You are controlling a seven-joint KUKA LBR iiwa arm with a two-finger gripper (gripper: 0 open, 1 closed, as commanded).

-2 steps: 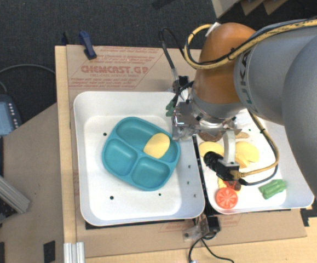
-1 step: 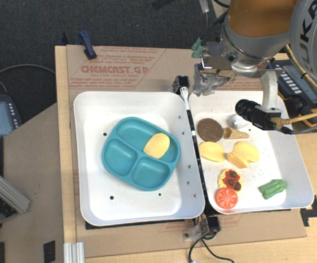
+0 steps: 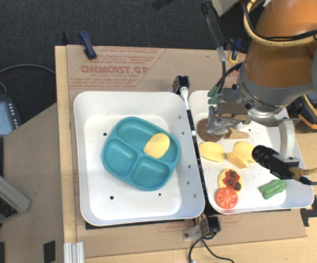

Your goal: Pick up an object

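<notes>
**Brown disc (image 3: 203, 130) under my hand (image 3: 219, 126)**

Camera view: I hang low in the right bin (image 3: 298, 199), just over the disc, which lies flat near its left wall. How wide my hand stands, I cannot tell. I judge this the approach; next calls for settling down and closing squarely.

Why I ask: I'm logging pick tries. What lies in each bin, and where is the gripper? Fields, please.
left bin: teal divided plate, with a yellow lump in one compartment
right bin: brown disc, two yellow pieces, spotted slice, red tomato, green piece
gripper: low over the right bin, beside the brown disc
grasp: cannot tell
</notes>
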